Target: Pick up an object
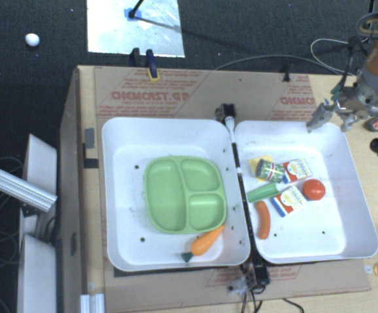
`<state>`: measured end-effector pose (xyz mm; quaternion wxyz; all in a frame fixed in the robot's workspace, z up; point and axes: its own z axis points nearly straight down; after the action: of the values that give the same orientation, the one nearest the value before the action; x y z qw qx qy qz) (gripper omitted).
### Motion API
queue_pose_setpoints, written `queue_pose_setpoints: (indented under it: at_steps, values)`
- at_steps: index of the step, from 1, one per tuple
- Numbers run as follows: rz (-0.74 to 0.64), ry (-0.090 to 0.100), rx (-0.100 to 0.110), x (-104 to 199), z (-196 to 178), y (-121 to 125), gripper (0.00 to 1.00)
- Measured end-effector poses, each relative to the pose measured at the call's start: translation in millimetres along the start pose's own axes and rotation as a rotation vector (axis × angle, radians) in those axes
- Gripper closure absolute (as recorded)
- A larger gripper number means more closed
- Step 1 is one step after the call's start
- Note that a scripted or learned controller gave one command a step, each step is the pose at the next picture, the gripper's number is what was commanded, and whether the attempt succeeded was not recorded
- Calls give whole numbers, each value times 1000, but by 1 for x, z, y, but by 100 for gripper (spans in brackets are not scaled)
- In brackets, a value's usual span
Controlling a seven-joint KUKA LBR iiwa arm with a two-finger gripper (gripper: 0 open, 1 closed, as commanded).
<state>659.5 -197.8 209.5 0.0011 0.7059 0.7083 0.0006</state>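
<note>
My gripper [333, 118] hangs over the back right corner of the right bin [352, 240], fingers spread open with nothing between them. Inside that bin lie a red tomato [314, 189], a small can [269, 170] on a yellow piece, two small cartons [298, 169] [288, 201], a green pepper-like piece [262, 192] and a red sausage [263, 220]. All these sit well in front and to the left of the gripper. The left bin [126, 240] holds a green divided plate [184, 193] and an orange carrot [205, 241] at its front edge.
The two bins stand on a cardboard sheet [169, 93]. Cables [329, 44] loop behind the right bin near the arm. A blue clamp [151, 62] sits at the cardboard's back edge. A metal bar [19, 186] lies off to the left.
</note>
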Motion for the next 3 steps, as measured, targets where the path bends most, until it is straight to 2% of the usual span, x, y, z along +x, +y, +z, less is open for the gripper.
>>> queue_pose_setpoints:
  at_steps: [1,2,3]
  values:
    - [1,-1,-5,12,120,-48,0]
    - [-3,1,-2,67,124,10,0]
    - [3,0,2,54,125,-107,0]
